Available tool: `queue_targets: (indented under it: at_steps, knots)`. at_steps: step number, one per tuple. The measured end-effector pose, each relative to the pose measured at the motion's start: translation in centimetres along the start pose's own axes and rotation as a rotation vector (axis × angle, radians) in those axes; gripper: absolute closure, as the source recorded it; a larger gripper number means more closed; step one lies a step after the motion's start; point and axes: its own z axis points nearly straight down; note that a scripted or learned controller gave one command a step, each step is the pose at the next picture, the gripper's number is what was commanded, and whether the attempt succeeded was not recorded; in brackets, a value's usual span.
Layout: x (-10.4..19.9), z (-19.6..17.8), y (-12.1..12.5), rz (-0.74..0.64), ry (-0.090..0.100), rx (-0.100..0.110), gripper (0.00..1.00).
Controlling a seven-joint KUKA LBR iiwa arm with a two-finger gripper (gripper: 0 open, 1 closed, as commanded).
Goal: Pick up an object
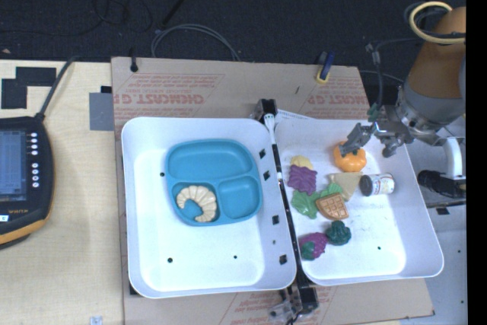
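- Poised above the far side of the right bin (426, 255): tool (374, 139), fingers spread and released, nothing between them, reaching in from the right on the grey arm (435, 91) with its orange band.
- Just below and left of the tool, touching or nearly touching the nearer finger: orange pumpkin (349, 158), the likeliest target. Round, no clear long axis, so no particular wrist turn called for, to judge from here.
- Needed, on this reading: a short drop and a slight shift toward the pumpkin; contact hard to confirm from this slanted angle.
- Just right of the pumpkin and a little nearer the camera: small white jar (378, 184) on its side, long axis running left to right, dark cap toward the pumpkin.
- Beside the pumpkin, on the camera side: beige wedge (346, 183), waffle-patterned piece (332, 205), green leaf (303, 203), purple grapes (302, 179), a yellow piece (303, 162) behind the grapes; further off, a dark green piece (339, 233) and a purple-and-green one (313, 245).
- Crowded on the pumpkin's near side, open on its far side toward the bin rim; risk of nudging the wedge or the jar during closing.
- Well left of the pumpkin, in the left bin (144, 240): blue divided plate (228, 164) with a croissant (198, 202) in its lower left compartment.
- Surface: smooth white plastic, both bins on cardboard (190, 91) over the worktop (68, 255); light toys likely to slide if pushed.
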Motion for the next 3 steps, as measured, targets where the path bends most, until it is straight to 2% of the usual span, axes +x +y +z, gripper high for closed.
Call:
queue_targets:
  at_steps: [1, 2, 3]
  knots:
    - [-1.6, 10.1, 2.6, 0.001, 0.000, -0.003, 0.00]
    - [3.4, 12.2, 3.8, -0.004, -0.001, 0.001, 0.00]
    - [3.2, 11.3, 3.7, -0.001, 0.001, 0.004, 1.00]
